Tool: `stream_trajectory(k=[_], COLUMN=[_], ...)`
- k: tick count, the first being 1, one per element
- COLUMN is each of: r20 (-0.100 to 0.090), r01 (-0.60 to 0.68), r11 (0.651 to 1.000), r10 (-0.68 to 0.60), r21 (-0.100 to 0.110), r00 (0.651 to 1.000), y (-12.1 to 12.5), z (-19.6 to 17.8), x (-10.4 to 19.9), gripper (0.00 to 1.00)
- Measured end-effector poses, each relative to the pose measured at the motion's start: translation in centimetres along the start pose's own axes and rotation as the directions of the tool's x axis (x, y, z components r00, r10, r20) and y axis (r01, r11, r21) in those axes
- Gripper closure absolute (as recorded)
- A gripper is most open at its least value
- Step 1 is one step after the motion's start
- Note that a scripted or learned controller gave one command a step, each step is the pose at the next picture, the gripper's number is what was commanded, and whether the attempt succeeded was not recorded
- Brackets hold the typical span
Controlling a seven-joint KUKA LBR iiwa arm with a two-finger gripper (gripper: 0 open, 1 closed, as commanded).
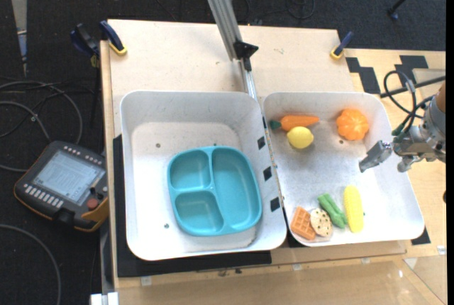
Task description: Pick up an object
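The right white bin (397, 128) holds several toy foods. An orange carrot (301, 121) and a yellow lemon (301, 137) lie at its far left, with a round orange (352, 124) at the far right. Along the near edge sit a waffle (303, 223), a speckled cookie (320, 222), a green pod (331, 210) and a yellow corn cob (353, 208). My gripper (389, 159) hangs over the bin's right side, below the orange and above the corn cob. It is open, with nothing between its fingers (373, 155).
A teal divided plate (213, 190) lies in the left white bin (138, 154). A slanted metal bar (221, 2) runs down to the wall between the bins. Yellow clamps (115, 45) grip the board's far corners. A teach pendant (60, 185) lies on the floor at left.
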State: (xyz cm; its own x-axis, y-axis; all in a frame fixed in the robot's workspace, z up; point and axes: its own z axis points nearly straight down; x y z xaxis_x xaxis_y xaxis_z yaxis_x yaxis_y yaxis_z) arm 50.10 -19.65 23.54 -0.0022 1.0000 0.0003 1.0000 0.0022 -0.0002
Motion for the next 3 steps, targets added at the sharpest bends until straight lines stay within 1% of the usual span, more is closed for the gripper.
stream_trajectory(k=[1,2,3], r20=[0.0,0.0,-0.002], r01=[-0.001,-0.002,-0.002], r11=[1.0,1.0,1.0], r10=[0.001,0.002,0.002], r21=[0.0,0.004,0.006], r00=[1.0,1.0,1.0], y=[0.0,0.2,0.4], z=[0.0,4.4,10.7], x=[0.0,-0.3,0.0], gripper=[0.0,0.0,0.0])
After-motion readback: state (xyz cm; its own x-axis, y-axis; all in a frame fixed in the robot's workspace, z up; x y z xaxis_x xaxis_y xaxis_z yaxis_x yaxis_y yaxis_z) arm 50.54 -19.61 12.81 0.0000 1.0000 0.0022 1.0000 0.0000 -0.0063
